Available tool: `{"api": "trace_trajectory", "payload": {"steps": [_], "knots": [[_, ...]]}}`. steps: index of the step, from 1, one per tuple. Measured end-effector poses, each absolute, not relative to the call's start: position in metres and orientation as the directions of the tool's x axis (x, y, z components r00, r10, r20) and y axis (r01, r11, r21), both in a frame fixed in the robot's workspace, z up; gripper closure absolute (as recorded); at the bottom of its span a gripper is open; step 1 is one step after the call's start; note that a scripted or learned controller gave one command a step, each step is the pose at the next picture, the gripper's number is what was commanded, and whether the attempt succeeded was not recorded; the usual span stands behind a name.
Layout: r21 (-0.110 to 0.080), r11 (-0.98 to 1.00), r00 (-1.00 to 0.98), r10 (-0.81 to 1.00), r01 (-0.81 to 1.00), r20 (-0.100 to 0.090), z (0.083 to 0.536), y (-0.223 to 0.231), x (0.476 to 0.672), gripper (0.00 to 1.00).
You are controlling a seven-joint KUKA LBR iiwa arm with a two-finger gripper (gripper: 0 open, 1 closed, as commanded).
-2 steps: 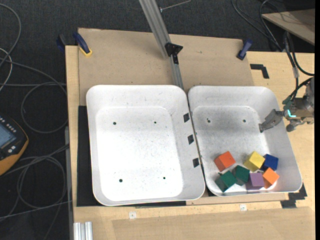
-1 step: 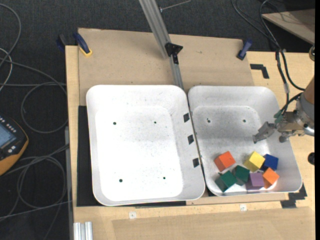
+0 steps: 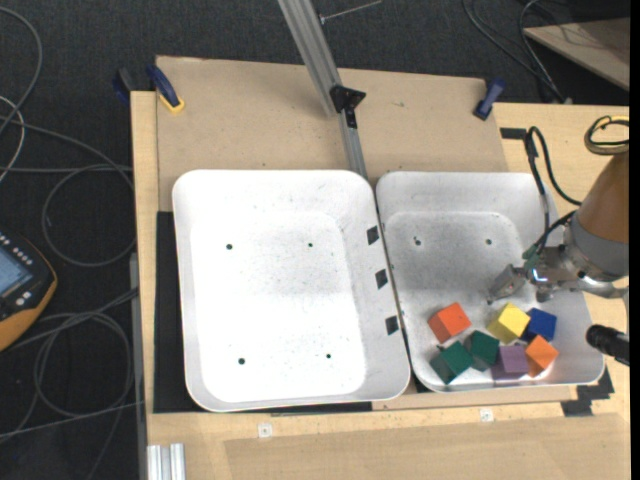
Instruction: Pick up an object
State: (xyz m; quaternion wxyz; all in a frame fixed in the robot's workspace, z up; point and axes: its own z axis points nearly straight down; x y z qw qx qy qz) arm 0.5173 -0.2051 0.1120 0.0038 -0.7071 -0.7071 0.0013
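Several small blocks lie clustered in the front right corner of the right bin [image 3: 450, 218]. Among them are an orange block [image 3: 450, 320], a yellow block [image 3: 511, 322], a blue block [image 3: 542, 323], a second orange one [image 3: 541, 351], a purple one [image 3: 512, 360] and two green ones [image 3: 483, 348]. My gripper [image 3: 520, 283] hangs just behind the yellow and blue blocks, reaching in from the right. It is open and nothing sits between its fingers.
The left bin [image 3: 270, 278] lies beside the right one, with a raised divider [image 3: 385, 278] between them. A slanted metal rail [image 3: 320, 58] crosses the bench behind the bins. Cables run along the right edge near the arm.
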Motion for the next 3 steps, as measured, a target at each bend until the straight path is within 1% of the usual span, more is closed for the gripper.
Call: {"api": "trace_trajectory", "payload": {"steps": [1, 2, 3], "knots": [[-0.004, 0.0, 0.0, 1.0, 1.0, 0.002, 0.099, -0.204, 0.517, 0.0], [0.001, 0.001, -0.001, 1.0, 1.0, 0.001, 0.111, -0.205, 0.518, 1.0], [0.007, 0.002, -0.002, 1.0, 1.0, -0.003, 0.173, -0.201, 0.516, 1.0]]}}
